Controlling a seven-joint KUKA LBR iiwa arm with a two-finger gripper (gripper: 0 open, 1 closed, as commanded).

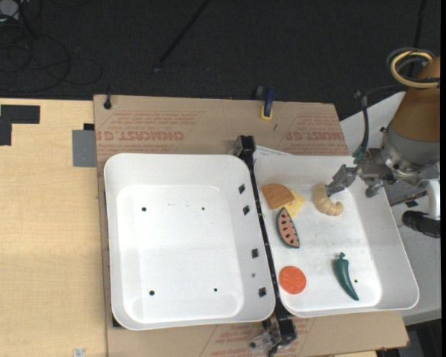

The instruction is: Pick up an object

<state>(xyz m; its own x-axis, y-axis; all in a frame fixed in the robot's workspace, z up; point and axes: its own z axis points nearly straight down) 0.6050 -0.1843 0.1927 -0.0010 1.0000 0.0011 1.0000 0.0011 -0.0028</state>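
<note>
The right white bin (401, 270) holds several toy foods. A cream croissant-shaped piece (328, 205) lies near its far side. A brown bread slice (276, 195) rests on a yellow piece (295, 205) by the divider. Below them is a watermelon slice (288, 228), then a red-orange disc (292, 280). A green chili pepper (347, 276) lies toward the front right. My gripper (358, 183) hangs over the bin's far right part, open, with nothing between its fingers. Its left fingertip (340, 181) is just above and right of the croissant piece.
The left white bin (115, 236) stands beside the right one, with black clips (247, 192) along the shared wall. Both sit on a cardboard sheet (178, 125) on the wooden bench. A blue and yellow clamp (267, 104) is at the cardboard's far edge.
</note>
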